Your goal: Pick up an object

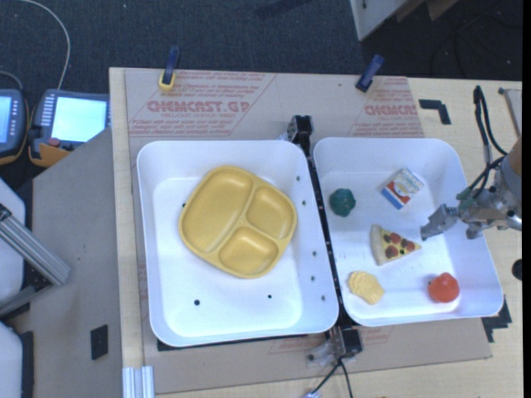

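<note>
Grey gripper (437,220), finger state indiscernible, hovers beside pizza slice (392,244); the flat toy may slip, risking an empty grasp.

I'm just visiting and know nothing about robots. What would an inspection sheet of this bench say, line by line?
Surface: wooden bench bearing a left bin and a right bin, side by side.
Job's things: in the right bin, a green ball, a small carton, a pizza slice, a yellow toy and a red toy, all apart.
Clutter: a yellow divided plate in the left bin.
Grippers: hand over the right bin's right side, near the pizza slice, holding nothing that I can see.
Cables: black ones at the right, a white one top left.
Surroundings: dark floor, two screens at left.
</note>
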Tool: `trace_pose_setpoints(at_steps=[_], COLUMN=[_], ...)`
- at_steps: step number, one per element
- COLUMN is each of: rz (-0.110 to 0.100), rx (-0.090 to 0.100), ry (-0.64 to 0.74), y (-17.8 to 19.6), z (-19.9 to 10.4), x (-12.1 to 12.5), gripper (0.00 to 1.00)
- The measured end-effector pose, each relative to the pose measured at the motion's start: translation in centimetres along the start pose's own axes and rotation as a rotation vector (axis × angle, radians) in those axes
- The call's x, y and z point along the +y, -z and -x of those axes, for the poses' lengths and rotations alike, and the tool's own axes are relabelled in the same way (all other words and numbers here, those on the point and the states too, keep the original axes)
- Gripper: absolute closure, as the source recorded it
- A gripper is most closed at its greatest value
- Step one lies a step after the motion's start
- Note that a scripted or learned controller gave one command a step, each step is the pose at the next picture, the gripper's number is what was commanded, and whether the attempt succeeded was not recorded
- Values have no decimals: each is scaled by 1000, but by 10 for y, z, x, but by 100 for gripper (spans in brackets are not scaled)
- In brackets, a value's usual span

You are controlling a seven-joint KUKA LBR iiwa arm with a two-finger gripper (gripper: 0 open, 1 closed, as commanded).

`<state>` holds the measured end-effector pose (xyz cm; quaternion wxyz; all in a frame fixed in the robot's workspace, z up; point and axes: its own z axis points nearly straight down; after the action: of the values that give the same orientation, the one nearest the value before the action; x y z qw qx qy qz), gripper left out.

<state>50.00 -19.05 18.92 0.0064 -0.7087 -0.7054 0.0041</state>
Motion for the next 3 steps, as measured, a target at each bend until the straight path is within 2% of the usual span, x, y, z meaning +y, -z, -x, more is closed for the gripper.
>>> trace_pose_setpoints(at_steps=[1,2,3], rz=[15,11,8], rx=[-4,-2,0], ry=[5,4,3], y=[8,-36,-96], z=[-1,5,7], x=[3,6,-2], gripper=[0,0,0])
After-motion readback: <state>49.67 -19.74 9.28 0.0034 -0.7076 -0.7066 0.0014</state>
